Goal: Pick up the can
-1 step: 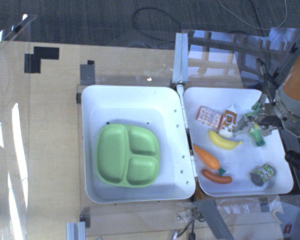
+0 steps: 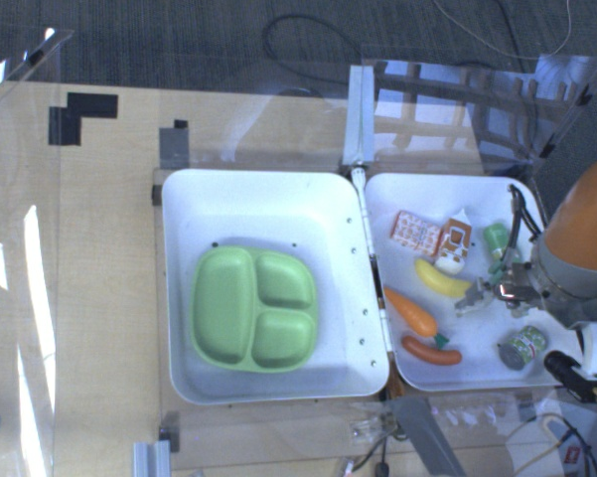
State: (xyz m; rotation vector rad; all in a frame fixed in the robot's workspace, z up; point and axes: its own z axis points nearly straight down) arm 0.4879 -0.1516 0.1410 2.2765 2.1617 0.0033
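Observation:
The can (image 2: 522, 347) has a green label and a silver end, and it lies on its side near the front right corner of the right bin (image 2: 477, 192). My gripper (image 2: 471, 297) hangs over the middle of that bin, up and to the left of the can and apart from it. Its fingers stand open, with nothing between them. Its tips point left, close to the right end of a yellow banana (image 2: 440, 279). The grey wrist and orange band (image 2: 584, 225) come in from the right.
The right bin also holds a cracker box (image 2: 415, 232), a small carton (image 2: 455, 243), a green object (image 2: 495, 237), a carrot (image 2: 410, 311) and a red sausage (image 2: 430, 350). In the left bin (image 2: 258, 192) lies a green divided plate (image 2: 255, 308).

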